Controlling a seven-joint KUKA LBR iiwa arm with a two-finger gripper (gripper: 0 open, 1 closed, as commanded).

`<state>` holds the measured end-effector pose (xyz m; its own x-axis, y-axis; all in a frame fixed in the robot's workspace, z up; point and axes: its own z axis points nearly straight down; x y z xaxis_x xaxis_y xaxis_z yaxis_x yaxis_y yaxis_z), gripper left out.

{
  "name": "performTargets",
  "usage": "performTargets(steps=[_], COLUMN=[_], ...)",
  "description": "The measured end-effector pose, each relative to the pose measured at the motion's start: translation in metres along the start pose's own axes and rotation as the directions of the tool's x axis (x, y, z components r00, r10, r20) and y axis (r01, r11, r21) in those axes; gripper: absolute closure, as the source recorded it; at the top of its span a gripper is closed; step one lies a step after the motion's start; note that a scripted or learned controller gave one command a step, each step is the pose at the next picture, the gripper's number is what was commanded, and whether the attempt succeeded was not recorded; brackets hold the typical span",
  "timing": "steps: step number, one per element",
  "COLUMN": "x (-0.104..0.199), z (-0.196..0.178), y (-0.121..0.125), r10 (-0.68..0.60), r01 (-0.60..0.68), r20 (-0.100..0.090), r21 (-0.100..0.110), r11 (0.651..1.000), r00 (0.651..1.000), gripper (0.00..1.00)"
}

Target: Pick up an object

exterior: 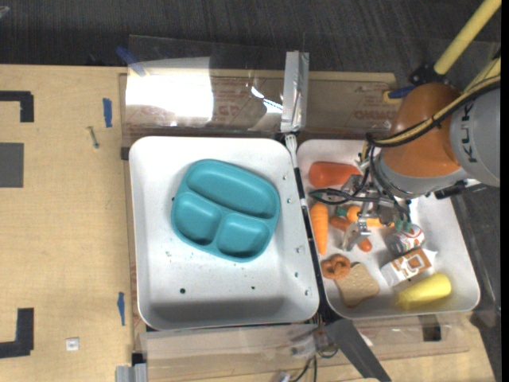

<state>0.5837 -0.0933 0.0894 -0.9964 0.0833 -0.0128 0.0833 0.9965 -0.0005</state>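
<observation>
My gripper [359, 217] reaches down into the right bin [465, 249] from the right, its dark fingers low among the toy food. Around it lie an orange piece [332, 171] at the back, a carrot [319, 225] along the left wall and small orange bits [364, 243] just under the fingers. Nothing can be seen clearly held between the fingers. The orange band of the arm [425, 130] sits above the bin's back right.
The left bin [151, 213] holds a teal divided tray [226, 208]. Near the right bin's front lie a pretzel [335, 267], a tan slice [358, 285], a yellow lemon-like piece [424, 289] and a white-orange carton [408, 263]. A clear divider [293, 94] stands behind the bins.
</observation>
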Motion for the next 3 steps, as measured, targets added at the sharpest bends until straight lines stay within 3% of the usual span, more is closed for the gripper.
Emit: performTargets(steps=[1,2,3], x=[-0.004,0.029,-0.015], z=[-0.013,-0.174,-0.158], y=[0.001,0.042,0.020], r10=[-0.003,0.247,0.090], r01=[0.003,-0.247,-0.090], r20=[0.012,0.001,-0.005], r21=[0.000,-0.002,0.000], r11=[1.000,0.969,0.996], r00=[1.000,0.969,0.996], gripper=[1.00,1.00,1.00])
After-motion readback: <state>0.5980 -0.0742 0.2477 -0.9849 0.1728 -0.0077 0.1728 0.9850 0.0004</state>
